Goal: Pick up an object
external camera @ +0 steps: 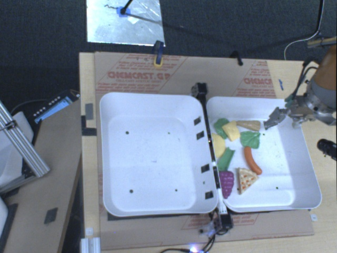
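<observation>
Dark carpet surrounds a cardboard-covered worktop point(131, 67) carrying two shallow white bins side by side. Left bin point(152, 152): bare white floor. Right bin point(295, 167): eight toy foods clustered against its left wall, namely two yellow pieces point(230, 129), three green pieces point(250, 139), one tan piece point(249, 124), one orange-red sausage point(252, 160), one purple grape bunch point(226, 182) and one pizza wedge point(246, 178). A yellow clamp point(158, 54) grips the worktop's far edge, beyond which a silver sheet point(124, 15) lies on the carpet. End effector point(274, 119): over the bin's upper right part, pointing left; whether it is spread or closed cannot be told, and nothing is seen in it. The tan piece lies just left of its tip; the remaining foods lie left and nearer the camera.
</observation>
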Available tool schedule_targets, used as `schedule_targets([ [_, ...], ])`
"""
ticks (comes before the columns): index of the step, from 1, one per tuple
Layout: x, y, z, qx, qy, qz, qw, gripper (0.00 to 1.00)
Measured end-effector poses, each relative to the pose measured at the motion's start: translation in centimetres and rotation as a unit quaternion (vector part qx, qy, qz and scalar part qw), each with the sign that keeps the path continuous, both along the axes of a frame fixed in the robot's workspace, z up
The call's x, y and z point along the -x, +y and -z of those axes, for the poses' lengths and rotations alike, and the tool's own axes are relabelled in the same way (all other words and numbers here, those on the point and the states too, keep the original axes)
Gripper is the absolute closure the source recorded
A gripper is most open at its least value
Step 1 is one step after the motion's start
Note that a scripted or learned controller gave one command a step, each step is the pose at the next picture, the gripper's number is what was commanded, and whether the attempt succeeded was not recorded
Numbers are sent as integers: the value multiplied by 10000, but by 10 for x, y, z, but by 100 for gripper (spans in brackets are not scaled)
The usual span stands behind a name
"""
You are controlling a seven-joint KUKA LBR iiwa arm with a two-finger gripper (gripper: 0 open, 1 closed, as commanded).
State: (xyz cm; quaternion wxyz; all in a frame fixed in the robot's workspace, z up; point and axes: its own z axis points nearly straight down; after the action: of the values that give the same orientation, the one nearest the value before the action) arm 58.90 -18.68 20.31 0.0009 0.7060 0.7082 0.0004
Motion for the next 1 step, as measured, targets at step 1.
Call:
schedule_targets([
  [1, -3, 62, 105, -25, 39, -31, 10000, 0],
])
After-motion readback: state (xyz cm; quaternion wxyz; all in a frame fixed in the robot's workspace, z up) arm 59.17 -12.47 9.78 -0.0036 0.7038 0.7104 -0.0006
